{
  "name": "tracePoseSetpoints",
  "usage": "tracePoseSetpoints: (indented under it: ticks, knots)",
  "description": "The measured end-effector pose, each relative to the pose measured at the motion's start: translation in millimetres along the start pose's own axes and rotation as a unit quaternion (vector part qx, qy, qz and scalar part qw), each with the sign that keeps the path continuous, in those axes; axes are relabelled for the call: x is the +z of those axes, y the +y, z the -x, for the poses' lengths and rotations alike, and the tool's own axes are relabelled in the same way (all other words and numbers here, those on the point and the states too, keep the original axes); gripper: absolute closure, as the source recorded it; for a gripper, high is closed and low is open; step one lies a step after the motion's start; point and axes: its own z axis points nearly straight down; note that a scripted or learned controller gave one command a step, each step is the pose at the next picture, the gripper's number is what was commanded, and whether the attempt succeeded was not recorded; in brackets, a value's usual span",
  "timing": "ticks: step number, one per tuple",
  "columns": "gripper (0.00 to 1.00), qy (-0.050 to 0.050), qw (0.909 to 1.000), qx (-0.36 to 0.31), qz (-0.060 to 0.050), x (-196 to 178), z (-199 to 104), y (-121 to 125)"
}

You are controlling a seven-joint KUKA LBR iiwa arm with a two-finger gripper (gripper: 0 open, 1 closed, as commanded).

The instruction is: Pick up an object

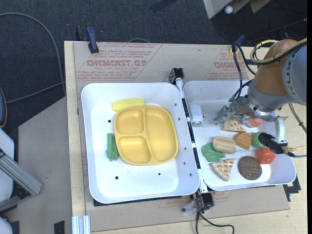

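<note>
Camera view, gripper [233, 112] just above pizza slice [234, 126]

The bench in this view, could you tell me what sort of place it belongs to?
Probably a robotics lab's picking station: an arm reaches over two white bins of toy food, such as a corn cob and a tomato, on a clamped board with loose cables.

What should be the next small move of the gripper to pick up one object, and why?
Probably a short descent onto the pizza slice. The gripper is low in the right bin, just above that slice, and nothing shows between its fingers. The hot dog and the other toy foods lie nearer the front.
</note>
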Motion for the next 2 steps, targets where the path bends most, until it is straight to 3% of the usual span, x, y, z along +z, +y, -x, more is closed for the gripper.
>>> tracePoseSetpoints:
  ticks: [1, 2]
  knots:
    - [1.0, 0.0, 1.0, 0.0, 0.001, -10, 0, 1]
    - [1.0, -0.001, 1.0, 0.0, 0.002, -116, -92, 10]
